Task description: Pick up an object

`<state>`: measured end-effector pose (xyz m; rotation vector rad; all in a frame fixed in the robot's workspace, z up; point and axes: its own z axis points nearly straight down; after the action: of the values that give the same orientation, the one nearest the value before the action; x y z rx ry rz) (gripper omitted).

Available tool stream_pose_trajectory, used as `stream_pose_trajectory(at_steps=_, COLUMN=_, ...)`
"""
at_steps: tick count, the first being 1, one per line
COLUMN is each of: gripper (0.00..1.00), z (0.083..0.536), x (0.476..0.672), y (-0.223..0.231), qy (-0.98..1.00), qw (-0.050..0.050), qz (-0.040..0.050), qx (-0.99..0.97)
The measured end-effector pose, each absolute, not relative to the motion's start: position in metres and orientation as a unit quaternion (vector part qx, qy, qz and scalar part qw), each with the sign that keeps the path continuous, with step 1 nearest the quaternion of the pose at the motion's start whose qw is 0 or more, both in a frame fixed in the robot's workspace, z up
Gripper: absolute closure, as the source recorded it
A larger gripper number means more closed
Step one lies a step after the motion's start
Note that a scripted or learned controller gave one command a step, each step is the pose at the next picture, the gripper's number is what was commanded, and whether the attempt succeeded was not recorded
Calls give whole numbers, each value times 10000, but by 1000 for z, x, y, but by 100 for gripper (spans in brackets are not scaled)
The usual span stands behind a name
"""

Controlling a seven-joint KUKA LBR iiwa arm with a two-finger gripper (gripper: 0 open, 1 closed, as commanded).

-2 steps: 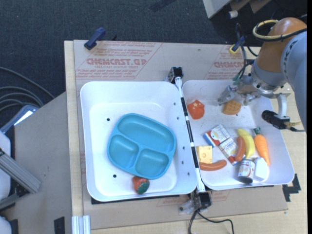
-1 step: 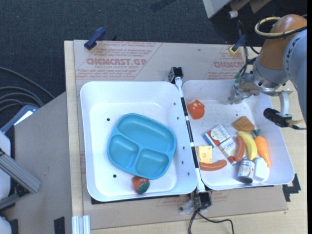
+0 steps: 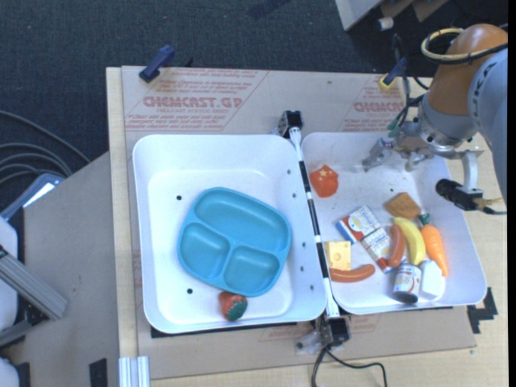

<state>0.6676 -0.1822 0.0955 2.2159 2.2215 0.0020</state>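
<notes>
Hovering over the far part of the right bin (image 3: 472,285), the end effector (image 3: 395,153) has its fingers spread and holds nothing. The nearest candidate, a red tomato-like toy (image 3: 324,181), lies toward the divider between the bins, just beside the end effector on its left-bin side. The banana (image 3: 412,240) and carrot (image 3: 434,247) lie farther, toward the bin's near edge, long axes running far-to-near.

Arm reaches in from right, wrist bent down; gripper (image 3: 397,153) prob. open, holding nothing.
</notes>
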Motion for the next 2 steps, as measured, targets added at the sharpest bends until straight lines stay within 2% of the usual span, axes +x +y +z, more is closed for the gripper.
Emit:
stream_pose_trajectory(at_steps=1, gripper=100, z=106, x=668, y=-182, qy=7083, qw=33, qz=11, qx=7059)
stream_pose_trajectory(at_steps=2, gripper=0, z=106, x=668, y=-182, qy=7083, qw=31, qz=9, qx=7059)
